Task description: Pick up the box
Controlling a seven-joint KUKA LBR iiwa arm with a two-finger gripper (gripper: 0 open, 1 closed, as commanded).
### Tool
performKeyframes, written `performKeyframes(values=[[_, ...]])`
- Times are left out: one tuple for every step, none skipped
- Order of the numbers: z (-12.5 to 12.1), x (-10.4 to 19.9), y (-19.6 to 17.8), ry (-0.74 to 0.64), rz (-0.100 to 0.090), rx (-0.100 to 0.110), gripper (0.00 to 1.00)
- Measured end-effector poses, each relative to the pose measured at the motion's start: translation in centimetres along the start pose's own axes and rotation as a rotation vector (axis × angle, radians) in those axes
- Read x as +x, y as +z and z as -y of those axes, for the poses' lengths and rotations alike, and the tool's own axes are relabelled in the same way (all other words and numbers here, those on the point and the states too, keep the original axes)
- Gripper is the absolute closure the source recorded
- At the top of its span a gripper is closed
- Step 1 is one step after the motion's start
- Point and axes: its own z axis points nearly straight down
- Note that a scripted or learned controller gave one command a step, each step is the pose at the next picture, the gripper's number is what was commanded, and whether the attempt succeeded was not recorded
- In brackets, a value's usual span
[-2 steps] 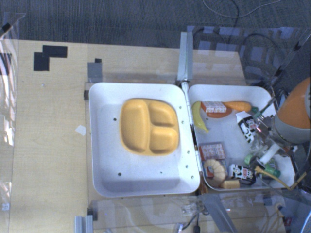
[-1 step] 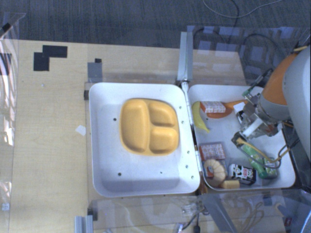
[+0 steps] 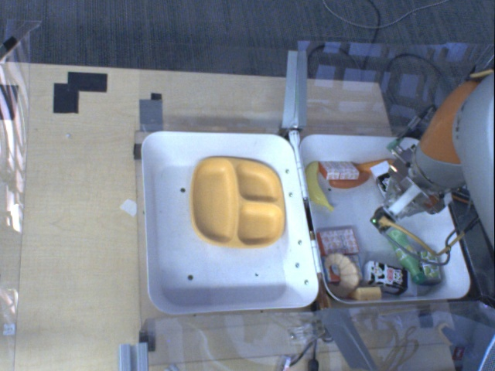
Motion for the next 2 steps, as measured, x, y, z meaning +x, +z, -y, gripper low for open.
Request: performKeyframes(values=[[-4.4,5.18,-0.31,-0.063,0.01,0.016,1.0],[-4.65,5.46,-0.55,-0.065,0.0,0.001,0.0]])
